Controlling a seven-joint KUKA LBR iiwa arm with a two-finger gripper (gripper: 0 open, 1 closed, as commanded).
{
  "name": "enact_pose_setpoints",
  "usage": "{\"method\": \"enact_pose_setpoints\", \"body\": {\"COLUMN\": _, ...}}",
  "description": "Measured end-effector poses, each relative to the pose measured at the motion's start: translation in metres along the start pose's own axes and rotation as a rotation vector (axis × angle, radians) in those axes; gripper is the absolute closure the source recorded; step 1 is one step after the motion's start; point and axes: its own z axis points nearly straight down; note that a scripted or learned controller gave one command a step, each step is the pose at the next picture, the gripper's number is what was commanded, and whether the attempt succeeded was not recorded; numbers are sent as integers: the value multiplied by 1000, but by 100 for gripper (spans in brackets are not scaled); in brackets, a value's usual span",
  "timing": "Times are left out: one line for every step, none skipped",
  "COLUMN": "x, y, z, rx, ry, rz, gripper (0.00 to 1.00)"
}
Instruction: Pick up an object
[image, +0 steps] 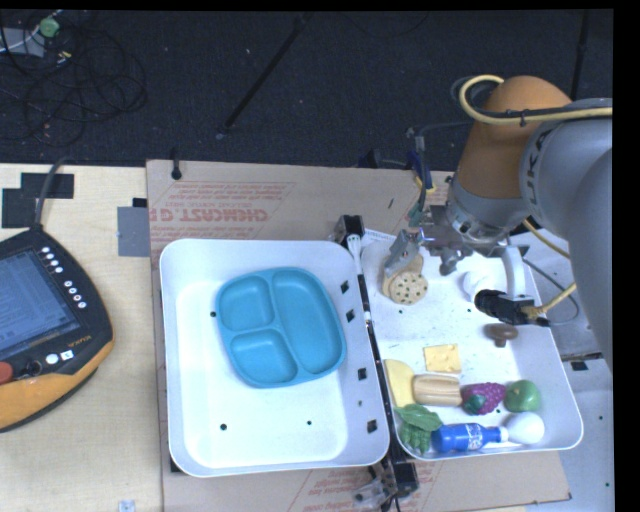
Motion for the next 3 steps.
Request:
{"method": "enact_pose_setpoints", "body": {"x": -45, "y": -89, "z": -15, "rx": 14, "ry": -1, "rz": 9, "gripper": 0}}
{"method": "enact_pose_setpoints", "body": {"x": -73, "y": -103, "z": 109, "rx": 11, "ry": 6, "rz": 6, "gripper": 0}}
{"method": "enact_pose_setpoints", "body": {"x": -75, "y": -101, "z": 97, "rx": 13, "ry": 8, "rz": 8, "gripper": 100}}
